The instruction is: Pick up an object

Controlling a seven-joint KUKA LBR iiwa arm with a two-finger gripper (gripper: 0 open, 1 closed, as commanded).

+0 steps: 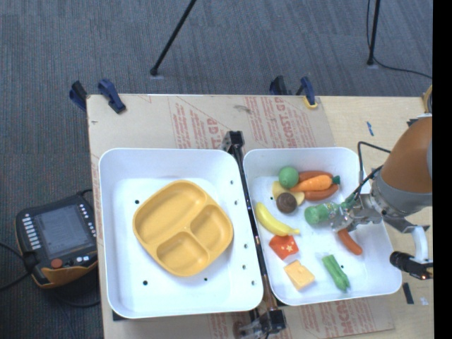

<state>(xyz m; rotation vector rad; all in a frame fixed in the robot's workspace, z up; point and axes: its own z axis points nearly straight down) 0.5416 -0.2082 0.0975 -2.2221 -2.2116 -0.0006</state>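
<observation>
Gripper sits low inside the right bin, toward its 3 o'clock wall, at the end of the grey arm with its orange band; whether it is apart or together cannot be told, since the metal parts blur into the toys beneath.

Just at its 9 o'clock lies a green toy vegetable, touching or nearly touching the tool. Just at its 5 o'clock lies a small red sausage. Neither is clearly caught by the tool.

Other toys share that bin: an orange carrot at 12 o'clock, a green ball and a brown round piece toward 10 o'clock, a yellow banana along the 9 o'clock wall, a red piece with a pale mark, a yellow cheese wedge near 6 o'clock, and a green pod at 5 o'clock. Bare floor shows mostly between the pod and the 3 o'clock wall, and at the 1 o'clock corner.

In the left bin a yellow divided plate lies tilted about the middle, with bare white floor all round it.

Cardboard under the bins bears red printing, upside down and too faint to read for sure. Blue clamps grip the bench's far edge. A handheld control pendant rests at 9 o'clock of the bench.
</observation>
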